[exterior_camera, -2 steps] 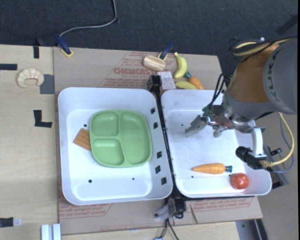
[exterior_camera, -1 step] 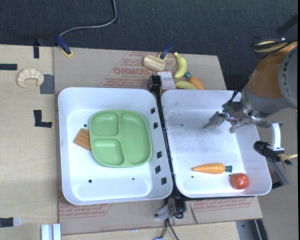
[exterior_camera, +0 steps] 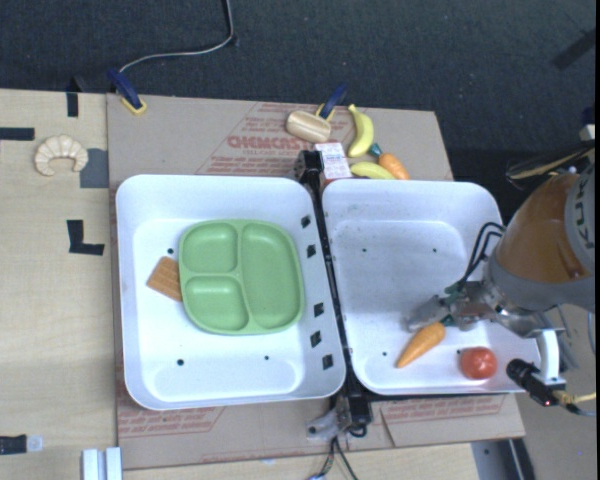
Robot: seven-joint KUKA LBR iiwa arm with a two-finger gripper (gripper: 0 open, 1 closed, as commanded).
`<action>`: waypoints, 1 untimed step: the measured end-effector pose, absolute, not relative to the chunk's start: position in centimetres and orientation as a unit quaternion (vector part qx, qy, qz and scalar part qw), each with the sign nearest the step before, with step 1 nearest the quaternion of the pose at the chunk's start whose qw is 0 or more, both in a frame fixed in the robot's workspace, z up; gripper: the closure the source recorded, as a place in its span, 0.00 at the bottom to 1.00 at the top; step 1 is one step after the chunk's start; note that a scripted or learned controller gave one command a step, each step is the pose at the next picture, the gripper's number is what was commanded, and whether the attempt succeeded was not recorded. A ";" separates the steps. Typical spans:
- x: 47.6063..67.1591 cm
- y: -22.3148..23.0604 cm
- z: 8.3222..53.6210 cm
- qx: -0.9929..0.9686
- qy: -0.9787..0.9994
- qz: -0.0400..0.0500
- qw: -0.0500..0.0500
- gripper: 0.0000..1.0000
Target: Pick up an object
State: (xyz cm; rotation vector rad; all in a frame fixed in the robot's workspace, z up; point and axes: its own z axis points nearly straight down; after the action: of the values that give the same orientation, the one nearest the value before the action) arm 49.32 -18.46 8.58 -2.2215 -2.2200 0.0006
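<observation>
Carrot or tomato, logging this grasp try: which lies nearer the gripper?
The carrot, orange and tapered, lies just below the gripper; the round red tomato sits farther right.

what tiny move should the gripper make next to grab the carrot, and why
Probably ease down and slightly left onto the carrot. The gripper sits at its upper end in the right bin, and nothing shows between its fingers; the tomato lies apart.

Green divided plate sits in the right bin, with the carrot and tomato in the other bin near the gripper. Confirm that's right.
Not quite. The camera view shows the green divided plate in the left bin, not the right one. The carrot and tomato lie in the right bin, close to the gripper, as you said.
</observation>
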 end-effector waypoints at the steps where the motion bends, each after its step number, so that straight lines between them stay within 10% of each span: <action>1: 49.5 -18.6 9.6 -0.708 -0.707 0.000 -0.003 1.00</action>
State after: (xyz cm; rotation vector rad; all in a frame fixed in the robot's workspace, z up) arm 49.46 -18.57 9.62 -2.2270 -2.2239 -0.0004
